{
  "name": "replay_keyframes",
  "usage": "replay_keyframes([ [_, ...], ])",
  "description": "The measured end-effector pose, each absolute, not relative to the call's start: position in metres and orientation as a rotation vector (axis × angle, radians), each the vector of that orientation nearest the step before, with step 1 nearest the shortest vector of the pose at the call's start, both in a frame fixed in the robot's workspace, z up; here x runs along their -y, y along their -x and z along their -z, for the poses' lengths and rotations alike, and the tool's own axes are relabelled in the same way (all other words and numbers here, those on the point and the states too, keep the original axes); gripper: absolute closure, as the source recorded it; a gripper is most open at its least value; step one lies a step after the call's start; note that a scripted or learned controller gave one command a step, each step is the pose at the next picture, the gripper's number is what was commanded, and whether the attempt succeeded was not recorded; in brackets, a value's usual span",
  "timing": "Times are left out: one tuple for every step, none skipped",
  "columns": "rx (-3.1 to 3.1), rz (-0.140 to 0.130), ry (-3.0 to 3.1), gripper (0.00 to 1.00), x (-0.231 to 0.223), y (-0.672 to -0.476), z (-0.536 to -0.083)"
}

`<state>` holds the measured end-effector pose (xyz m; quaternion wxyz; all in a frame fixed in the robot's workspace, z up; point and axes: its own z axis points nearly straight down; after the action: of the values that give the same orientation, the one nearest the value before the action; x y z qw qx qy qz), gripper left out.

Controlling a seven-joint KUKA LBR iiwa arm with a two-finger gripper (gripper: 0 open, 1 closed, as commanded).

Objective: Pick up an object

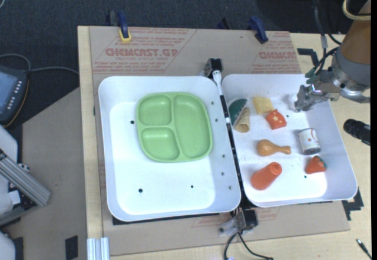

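Toys lie spread out in the right bin, and none of them is lifted up. Near the top sits a small yellow piece that looks like cheese, and just beside it, lower down, is a little red block with a yellow mark on it. At the left side of this bin lies a dark green and tan toy, close to the wall between the two bins. In the middle is an orange-brown toy chicken leg. Below it lies a fat orange-red toy that may be a carrot or a pepper. A small silver can lies on its side toward the right, and under it is a small red toy with a green top, maybe a strawberry.

The gripper hangs over the top right part of this bin, up and to the right of the red block. It has nothing in it that I can see, and how wide it is open I cannot tell.

The left bin holds a light green plate with three parts. Both bins sit on a brown board with red words printed on it
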<state>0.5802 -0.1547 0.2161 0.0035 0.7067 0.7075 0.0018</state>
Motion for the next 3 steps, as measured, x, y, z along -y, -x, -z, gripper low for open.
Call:
replay_keyframes([
  [-2.219, -0.003, -2.217, 1.00, 0.155, -0.581, -0.226],
  [-2.230, 0.000, -2.219, 1.00, 0.102, -0.563, -0.219],
  [-2.230, 0.000, -2.219, 1.00, 0.055, -0.546, -0.219],
])
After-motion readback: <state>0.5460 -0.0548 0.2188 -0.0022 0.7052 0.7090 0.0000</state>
